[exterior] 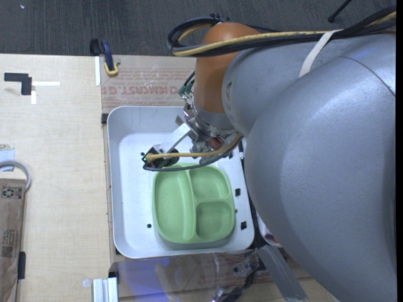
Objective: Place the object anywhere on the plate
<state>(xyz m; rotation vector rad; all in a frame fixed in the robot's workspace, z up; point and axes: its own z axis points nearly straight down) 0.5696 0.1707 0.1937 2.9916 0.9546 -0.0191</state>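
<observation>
A light green plate (192, 206) with three compartments lies in the white bin (129, 187), towards its near right side. My gripper (191, 138) hangs over the bin just beyond the plate's far edge, under the orange band of the wrist. No object shows on the plate's visible surface. The arm's grey body hides everything right of the plate.
The pale wooden bench (56, 168) stretches left of the bin. A brown paper bag (10, 222) lies at the left edge. A black marker piece (19, 80) and a blue-and-yellow clamp (108, 58) sit near the bench's far edge. The bulky arm fills the right side.
</observation>
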